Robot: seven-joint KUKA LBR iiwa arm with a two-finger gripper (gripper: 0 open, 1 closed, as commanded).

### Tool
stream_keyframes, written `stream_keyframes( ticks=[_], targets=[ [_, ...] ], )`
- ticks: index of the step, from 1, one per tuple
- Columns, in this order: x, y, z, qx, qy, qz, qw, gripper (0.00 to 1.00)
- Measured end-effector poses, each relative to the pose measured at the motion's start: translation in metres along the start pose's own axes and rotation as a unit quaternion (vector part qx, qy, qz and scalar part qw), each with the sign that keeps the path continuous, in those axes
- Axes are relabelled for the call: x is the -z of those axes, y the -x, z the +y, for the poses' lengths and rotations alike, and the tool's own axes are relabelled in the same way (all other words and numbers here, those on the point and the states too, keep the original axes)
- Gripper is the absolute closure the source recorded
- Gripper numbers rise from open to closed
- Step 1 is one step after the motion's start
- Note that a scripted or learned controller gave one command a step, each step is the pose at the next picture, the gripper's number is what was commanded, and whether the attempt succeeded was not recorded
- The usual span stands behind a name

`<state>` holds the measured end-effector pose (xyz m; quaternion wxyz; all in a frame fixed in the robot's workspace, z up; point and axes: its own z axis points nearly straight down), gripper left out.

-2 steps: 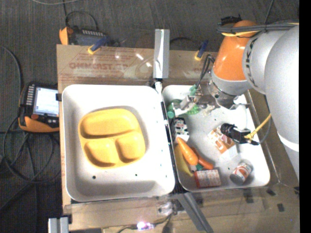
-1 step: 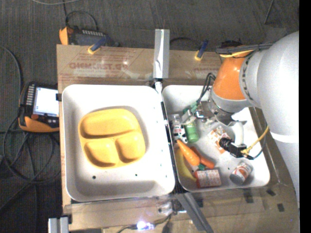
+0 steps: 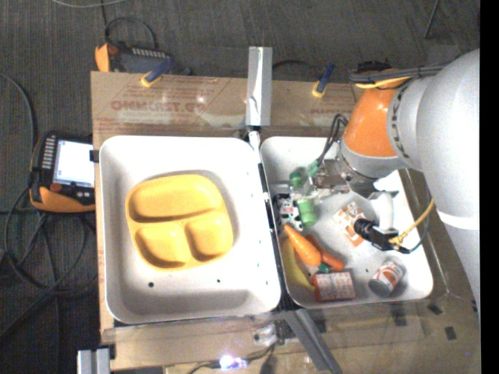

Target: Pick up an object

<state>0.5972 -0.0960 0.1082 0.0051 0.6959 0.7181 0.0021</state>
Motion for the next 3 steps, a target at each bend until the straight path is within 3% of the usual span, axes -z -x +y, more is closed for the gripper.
stream_keyframes(
  ticks=[1,2,3],
  targets=[
    [0.000,0.000,0.000,0.000,0.000,0.000,1.0000,0.00],
    [-0.016,0.015,-0.029,0.014,0.004,0.000,0.9999,0.00],
    [-0.004,0.015,-0.027,0.014,0.006,0.001,0.9999,1.00]
  ],
)
